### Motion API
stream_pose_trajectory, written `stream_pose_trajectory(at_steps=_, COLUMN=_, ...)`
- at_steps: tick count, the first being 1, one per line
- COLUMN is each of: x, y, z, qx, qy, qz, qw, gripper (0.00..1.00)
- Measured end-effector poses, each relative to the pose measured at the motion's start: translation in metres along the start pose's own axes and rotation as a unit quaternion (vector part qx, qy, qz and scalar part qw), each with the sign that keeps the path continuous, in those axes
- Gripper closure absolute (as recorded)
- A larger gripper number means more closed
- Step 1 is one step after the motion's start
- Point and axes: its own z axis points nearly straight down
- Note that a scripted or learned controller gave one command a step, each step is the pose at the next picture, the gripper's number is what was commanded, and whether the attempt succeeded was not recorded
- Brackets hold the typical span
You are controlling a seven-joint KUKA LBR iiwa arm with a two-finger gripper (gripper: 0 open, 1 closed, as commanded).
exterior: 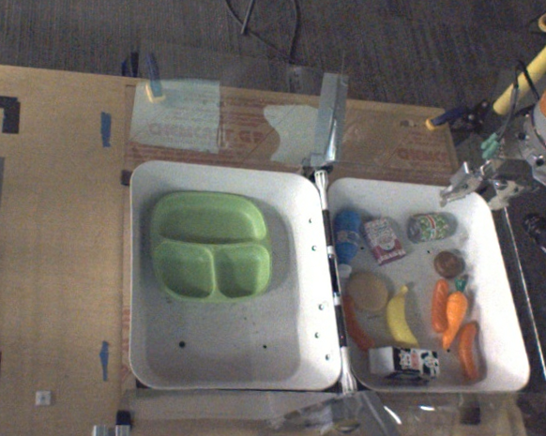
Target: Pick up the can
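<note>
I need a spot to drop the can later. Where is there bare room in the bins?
Left bin: bare floor below and right of the green tray. Right bin is crowded; one bare patch lies between the red carton and the carrots.

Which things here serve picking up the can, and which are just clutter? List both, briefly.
For the job:
- can, lying at the far end of the right bin
- pincer, above that bin's far right corner

Lying about:
- green tray in the left bin
- banana
- carrot
- red carton
- blue bottle
- cow-patterned carton
</note>
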Motion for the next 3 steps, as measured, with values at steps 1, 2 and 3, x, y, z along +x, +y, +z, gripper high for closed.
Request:
stream_pose_trajectory(at_steps=1, x=-0.014, y=0.024, z=0.112, qx=0.001, qy=0.000, qz=0.004, qw=1.0000, gripper=0.00)
stream_pose_trajectory(at_steps=2, x=-0.010, y=0.009, z=0.155, qx=0.000, qy=0.000, qz=-0.006, qw=1.0000, gripper=0.00)
stream_pose_trajectory(at_steps=3, x=-0.009, y=0.010, z=0.143, qx=0.000, qy=0.000, qz=-0.007, qw=1.0000, gripper=1.00)
